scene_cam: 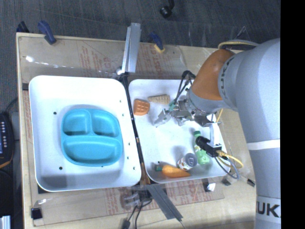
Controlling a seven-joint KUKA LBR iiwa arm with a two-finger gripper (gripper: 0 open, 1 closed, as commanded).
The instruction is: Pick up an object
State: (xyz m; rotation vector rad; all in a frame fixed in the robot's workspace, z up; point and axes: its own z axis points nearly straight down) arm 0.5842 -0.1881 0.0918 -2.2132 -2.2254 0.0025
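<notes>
Currently the pincer point(162, 118) sits low in the right bin point(164, 140), the arm point(248, 85) reaching in from the right. From this slanted view I cannot tell how the pincer is set, and nothing can be seen held in it.

Candidates, placed from the pincer:
- waffle point(141, 107): just up-left, near the bin's left wall.
- cone point(159, 98): just above, lying flat.
- carrot point(172, 171): well below, along the lower wall.
- can point(188, 161): below-right, beside the carrot.
- green bottle point(202, 152): below-right, partly behind a black cable fitting.

Left bin point(43, 99) holds a blue tray point(90, 140), well left of the pincer.

Judgement: the approach/descent step is in hand; no pick is made yet. The nearest targets are the waffle and cone, neither clearly touched. The next move calls for centring over one of them, settling down around it, closing, then lifting straight up. Risk: the waffle lies close to the wall, leaving little room on that side.
</notes>
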